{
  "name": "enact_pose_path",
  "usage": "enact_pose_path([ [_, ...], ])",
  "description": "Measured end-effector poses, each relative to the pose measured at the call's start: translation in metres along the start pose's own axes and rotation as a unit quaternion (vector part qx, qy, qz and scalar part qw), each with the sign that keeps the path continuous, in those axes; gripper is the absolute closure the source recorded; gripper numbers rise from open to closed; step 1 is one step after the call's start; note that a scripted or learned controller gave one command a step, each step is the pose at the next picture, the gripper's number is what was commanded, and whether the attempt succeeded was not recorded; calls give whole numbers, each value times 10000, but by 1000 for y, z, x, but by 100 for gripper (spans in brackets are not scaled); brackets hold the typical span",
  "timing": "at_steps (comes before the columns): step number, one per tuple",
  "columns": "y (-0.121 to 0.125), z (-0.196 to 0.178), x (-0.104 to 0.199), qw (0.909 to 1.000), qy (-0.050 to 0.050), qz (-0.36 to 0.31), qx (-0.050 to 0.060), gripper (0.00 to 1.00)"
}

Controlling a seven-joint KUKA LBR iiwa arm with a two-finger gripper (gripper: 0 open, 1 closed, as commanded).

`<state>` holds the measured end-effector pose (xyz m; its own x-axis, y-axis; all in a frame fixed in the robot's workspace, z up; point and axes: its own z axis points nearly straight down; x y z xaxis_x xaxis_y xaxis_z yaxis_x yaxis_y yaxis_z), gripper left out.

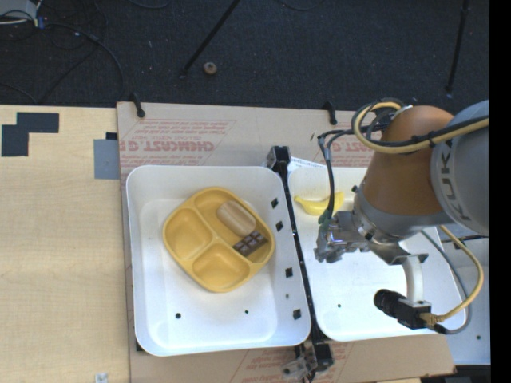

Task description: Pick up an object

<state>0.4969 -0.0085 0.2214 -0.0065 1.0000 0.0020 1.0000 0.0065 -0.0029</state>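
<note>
Banana (313,204) in right bin (359,325), just above-left of gripper (326,250); grip state unclear.

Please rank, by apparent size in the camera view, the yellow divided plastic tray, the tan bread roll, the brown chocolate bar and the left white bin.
1. Left white bin
2. Yellow divided plastic tray
3. Tan bread roll and brown chocolate bar: they look alike in size, so no ranking.

A light wooden desk (56,254) meets dark carpeted floor (239,46) strewn with black cables (96,42).
</note>
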Motion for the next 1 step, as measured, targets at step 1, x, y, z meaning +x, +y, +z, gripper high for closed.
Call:
enact_pose_path([
  [1, 5, 9, 52, 10000, -6, 12, 7, 100],
])
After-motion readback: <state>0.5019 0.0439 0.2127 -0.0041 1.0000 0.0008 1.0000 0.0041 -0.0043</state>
